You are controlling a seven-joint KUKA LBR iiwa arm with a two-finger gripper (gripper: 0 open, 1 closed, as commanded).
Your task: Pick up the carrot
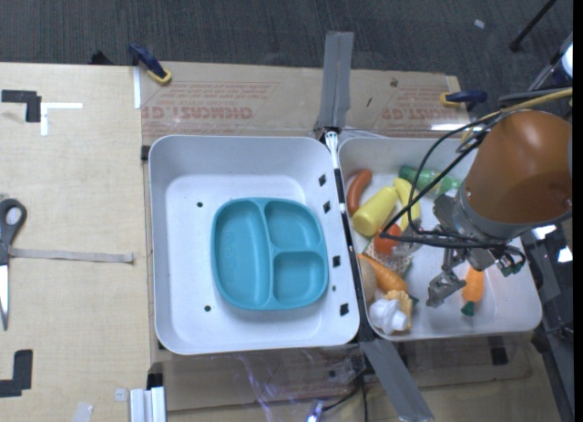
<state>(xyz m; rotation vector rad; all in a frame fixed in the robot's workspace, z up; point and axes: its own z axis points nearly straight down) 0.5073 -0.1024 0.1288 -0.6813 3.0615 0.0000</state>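
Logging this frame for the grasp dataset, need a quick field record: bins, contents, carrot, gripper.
left bin: holds a teal divided plate
right bin: holds toy food in a cluster along its left side
carrot: lying in the right bin, just right of the divider, tip toward the left
second orange piece: green-tipped, beside the gripper, may also be a carrot
other items: yellow bottle, red sausage, white item
gripper: low over the right bin, right of the carrot
grasp: none visible
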